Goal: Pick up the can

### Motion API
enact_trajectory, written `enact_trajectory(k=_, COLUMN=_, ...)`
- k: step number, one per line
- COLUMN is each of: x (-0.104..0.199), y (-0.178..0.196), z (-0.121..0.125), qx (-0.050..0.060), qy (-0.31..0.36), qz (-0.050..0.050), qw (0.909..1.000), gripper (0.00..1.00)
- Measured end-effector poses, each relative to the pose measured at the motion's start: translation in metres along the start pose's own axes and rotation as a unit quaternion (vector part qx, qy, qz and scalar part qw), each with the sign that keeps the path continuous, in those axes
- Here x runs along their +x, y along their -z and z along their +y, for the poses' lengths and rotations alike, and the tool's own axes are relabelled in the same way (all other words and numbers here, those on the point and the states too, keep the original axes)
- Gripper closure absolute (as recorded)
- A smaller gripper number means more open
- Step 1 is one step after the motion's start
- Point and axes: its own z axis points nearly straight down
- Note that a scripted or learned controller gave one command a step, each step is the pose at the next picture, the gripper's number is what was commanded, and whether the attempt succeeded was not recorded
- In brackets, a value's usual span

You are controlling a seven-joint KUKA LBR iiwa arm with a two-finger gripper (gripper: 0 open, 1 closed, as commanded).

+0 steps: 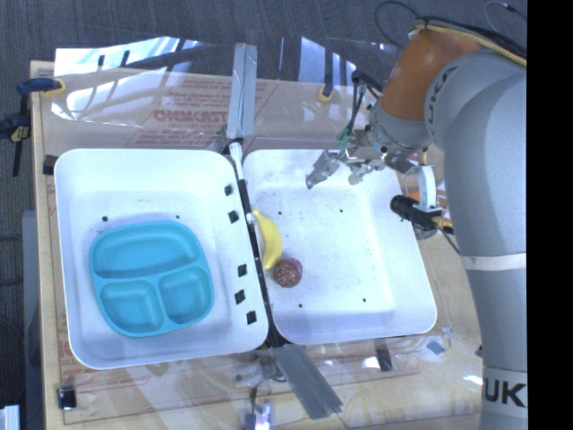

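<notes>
The can (286, 273) shows as a small round reddish-brown thing on the floor of the right bin (394, 276), near that bin's left wall. It touches the lower end of a yellow banana (268, 238). My gripper (334, 176) hangs over the far part of the right bin, up and to the right of the can and well apart from it. Its two fingers (312, 178) stand spread open with nothing between them.
A blue divided plate (150, 277) lies in the left bin (81, 177). A ridge with black clips (240, 245) separates the two bins. The grey arm (483, 177) fills the right side above the right bin's edge.
</notes>
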Motion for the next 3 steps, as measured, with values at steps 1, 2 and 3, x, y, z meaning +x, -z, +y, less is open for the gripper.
enact_trajectory(k=1, x=0.0001, y=0.0000, z=0.0001, qx=0.000, qy=0.000, qz=0.000, qw=1.0000, gripper=0.00)
enact_trajectory(k=2, x=0.0001, y=0.0000, z=0.0001, qx=0.000, qy=0.000, qz=0.000, qw=1.0000, gripper=0.00)
enact_trajectory(k=3, x=0.0001, y=0.0000, z=0.0001, qx=0.000, qy=0.000, qz=0.000, qw=1.0000, gripper=0.00)
